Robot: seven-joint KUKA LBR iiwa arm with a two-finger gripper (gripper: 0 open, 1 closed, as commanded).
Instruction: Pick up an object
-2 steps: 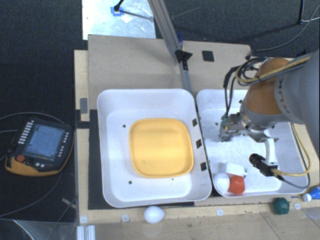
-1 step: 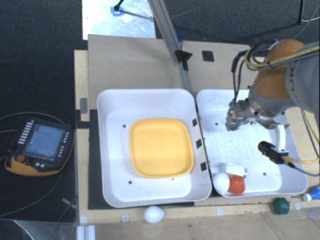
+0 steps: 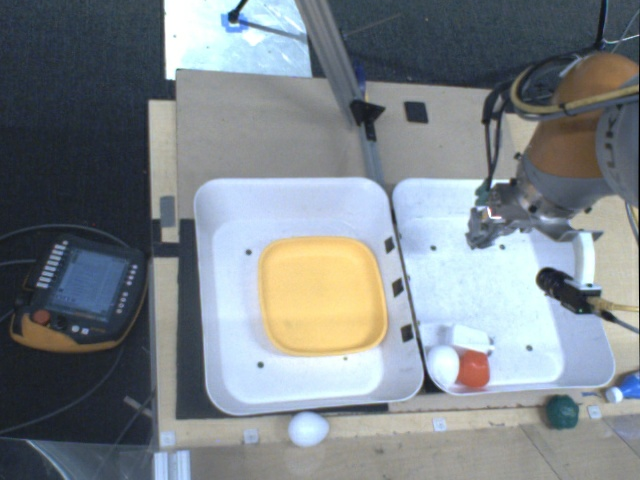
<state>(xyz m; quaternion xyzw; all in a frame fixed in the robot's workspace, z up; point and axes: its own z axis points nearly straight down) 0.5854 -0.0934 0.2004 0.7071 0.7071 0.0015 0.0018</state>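
Nearest the camera, on the front strip of the tabletop [image 3: 480, 438], a white egg-shaped ball [image 3: 308, 429] lies just outside the left bin [image 3: 225, 298], and a dark green ball [image 3: 562, 411] sits past the right bin's [image 3: 500, 298] front corner. Inside that bin's near left corner three things huddle together: a white ball [image 3: 442, 362], an orange-red object [image 3: 473, 369] touching it, and a small white block [image 3: 470, 338] just behind them. In the left bin a yellow square plate [image 3: 322, 294] lies flat in the middle. Farther back in the right bin, my jaws [image 3: 486, 234] hang over bare white floor near the rear, well apart from the huddled things. I cannot tell how wide they stand; nothing shows between them. My orange band [image 3: 585, 93] rises behind, at the right. A teach pendant [image 3: 78, 290] rests on the dark floor to the left.
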